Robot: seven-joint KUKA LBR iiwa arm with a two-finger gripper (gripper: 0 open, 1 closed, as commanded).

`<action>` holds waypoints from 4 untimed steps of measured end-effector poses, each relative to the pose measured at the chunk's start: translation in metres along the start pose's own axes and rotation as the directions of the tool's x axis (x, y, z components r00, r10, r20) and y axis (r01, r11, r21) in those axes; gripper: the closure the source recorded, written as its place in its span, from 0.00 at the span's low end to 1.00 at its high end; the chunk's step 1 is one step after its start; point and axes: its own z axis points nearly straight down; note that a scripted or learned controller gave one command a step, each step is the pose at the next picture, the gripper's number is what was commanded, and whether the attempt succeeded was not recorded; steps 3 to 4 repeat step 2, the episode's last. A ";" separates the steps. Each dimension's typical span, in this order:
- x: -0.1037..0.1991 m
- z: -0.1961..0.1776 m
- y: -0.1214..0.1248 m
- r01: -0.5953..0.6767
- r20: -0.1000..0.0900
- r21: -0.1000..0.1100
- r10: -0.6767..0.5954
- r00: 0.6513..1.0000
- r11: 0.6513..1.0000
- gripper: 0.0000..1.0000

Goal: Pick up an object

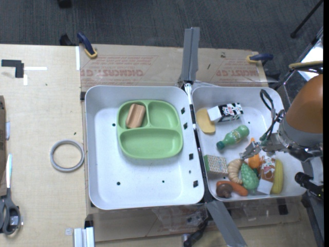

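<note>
Two white bins side by side on the bench. Left bin (pixel 103 184) carries a green divided plate (pixel 150 129) with a tan bread roll (pixel 135 115) in its upper left compartment. Right bin (pixel 245 91) holds the clutter. Arm (pixel 307 112) enters from the right, wrist low over this bin's right half. Gripper (pixel 253 150) sits just above the heap at the lower right; whether the fingers are apart or together cannot be told, and nothing shows between them. Directly below and touching distance from it: green bumpy toy (pixel 249 177), orange piece (pixel 254 162), yellow banana (pixel 278 177). Green bottle (pixel 232 137) lies just left of the gripper, tilted. Cow-print carton (pixel 226 111) and yellow slice (pixel 205 121) further up-left, well apart from it.
</note>
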 end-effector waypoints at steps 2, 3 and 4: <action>0.049 -0.131 0.072 0.057 -0.002 0.004 -0.057 0.998 0.998 1.00; 0.049 -0.131 0.072 0.057 -0.002 0.004 -0.057 0.998 0.998 1.00; 0.049 -0.131 0.072 0.057 -0.002 0.004 -0.057 0.998 0.998 1.00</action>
